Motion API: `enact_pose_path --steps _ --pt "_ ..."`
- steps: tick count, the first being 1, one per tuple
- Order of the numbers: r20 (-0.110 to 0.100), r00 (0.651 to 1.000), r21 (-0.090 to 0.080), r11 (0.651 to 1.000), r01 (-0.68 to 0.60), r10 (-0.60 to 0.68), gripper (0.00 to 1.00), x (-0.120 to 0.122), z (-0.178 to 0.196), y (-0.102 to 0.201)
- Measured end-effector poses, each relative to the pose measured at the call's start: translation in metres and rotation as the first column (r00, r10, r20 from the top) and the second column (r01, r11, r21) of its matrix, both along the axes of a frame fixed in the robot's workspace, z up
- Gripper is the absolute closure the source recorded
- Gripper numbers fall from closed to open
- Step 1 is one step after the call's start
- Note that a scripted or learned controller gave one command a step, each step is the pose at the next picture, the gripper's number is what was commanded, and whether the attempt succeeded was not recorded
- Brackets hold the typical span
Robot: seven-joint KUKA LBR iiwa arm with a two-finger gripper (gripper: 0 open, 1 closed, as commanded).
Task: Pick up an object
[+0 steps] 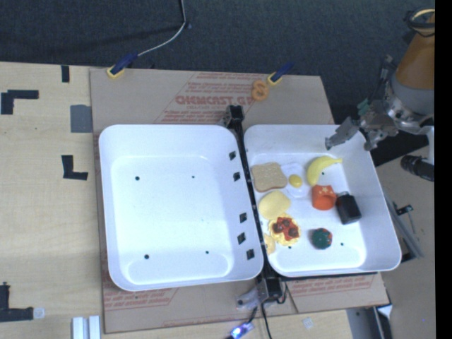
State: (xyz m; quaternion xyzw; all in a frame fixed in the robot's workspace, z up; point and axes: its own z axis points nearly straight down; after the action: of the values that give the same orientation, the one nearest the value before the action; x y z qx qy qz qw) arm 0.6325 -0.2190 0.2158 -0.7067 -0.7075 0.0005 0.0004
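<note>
Several toy foods lie in the right bin (pixel 304 263): a slice of toast (pixel 268 176), a yellow banana (pixel 322 168), an orange piece (pixel 323 198), a black block (pixel 347 208), a pale yellow chip (pixel 274 204), a pizza-like piece with red topping (pixel 285 229), a dark green ball (pixel 321 238) and a small yellow bit (pixel 295 181). My gripper (pixel 353 134) hangs over the bin's upper right corner, above and to the right of the banana. Its fingers are spread apart with nothing between them.
The left bin (pixel 169 203) stands beside the right one, joined by a black divider (pixel 244 196). Both rest on a cardboard sheet (pixel 205 97) with clamps and an orange ring (pixel 259 90) at its far edge. A cable runs across the dark floor behind.
</note>
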Motion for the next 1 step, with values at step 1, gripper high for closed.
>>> enact_pose_path --steps 1 --pt "-0.005 1.0 0.001 1.0 -0.003 0.003 0.0 0.0346 -0.1399 -0.0026"
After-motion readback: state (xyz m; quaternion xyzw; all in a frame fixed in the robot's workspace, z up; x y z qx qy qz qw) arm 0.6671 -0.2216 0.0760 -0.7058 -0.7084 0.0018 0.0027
